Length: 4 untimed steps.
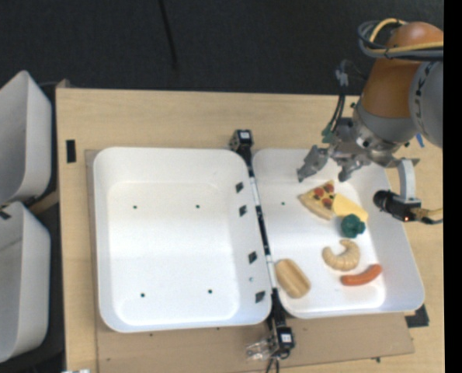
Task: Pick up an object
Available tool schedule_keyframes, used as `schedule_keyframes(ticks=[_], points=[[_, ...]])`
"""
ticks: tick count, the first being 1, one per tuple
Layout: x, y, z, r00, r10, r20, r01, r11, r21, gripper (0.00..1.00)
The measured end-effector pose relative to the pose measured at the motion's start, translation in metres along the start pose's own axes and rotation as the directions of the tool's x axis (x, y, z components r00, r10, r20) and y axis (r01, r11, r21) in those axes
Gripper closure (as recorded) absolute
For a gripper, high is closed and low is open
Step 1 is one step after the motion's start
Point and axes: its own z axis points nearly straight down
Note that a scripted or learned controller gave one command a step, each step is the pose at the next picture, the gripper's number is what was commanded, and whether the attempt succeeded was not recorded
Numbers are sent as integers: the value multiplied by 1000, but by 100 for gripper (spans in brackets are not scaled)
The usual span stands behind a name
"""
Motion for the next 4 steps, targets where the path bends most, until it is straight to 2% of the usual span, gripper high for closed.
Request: schedule_keyframes(ticks=[1,2,3,4], points=[[-44,58,115,1000,1,3,-1,1000,-5,0],[-106,2,114,1000,4,2,-4,1000,0,0],[-104,4,113,1000,1,2,-1,1000,-2,0],[-105,-37,-38,1000,4,5,-3,1000,-14,0]])
